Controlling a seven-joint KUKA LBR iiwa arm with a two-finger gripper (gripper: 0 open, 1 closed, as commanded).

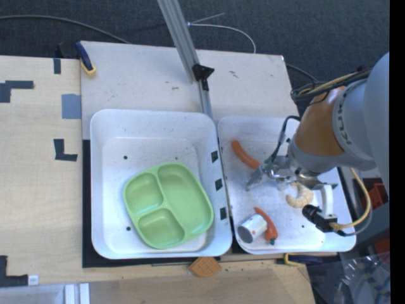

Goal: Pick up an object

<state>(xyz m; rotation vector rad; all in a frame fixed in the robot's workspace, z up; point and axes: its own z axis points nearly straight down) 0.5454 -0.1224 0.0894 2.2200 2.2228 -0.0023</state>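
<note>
The orange sausage-shaped toy (245, 155) is lying slantwise in the upper part of the right bin (235, 189), just beside the tool (261, 176), which is hanging low over the bin floor; whether the tool is released or clenched I cannot tell. A pale curled piece (299, 198) is sitting under the wrist, and a white cup (252, 228) on its side is touching an orange carrot (267, 223) near the bin's front rim. The left bin (101, 170) is carrying a green divided plate (167, 204). On the bench a brown biscuit-like piece (204, 266) is lying in front of the bins
</note>
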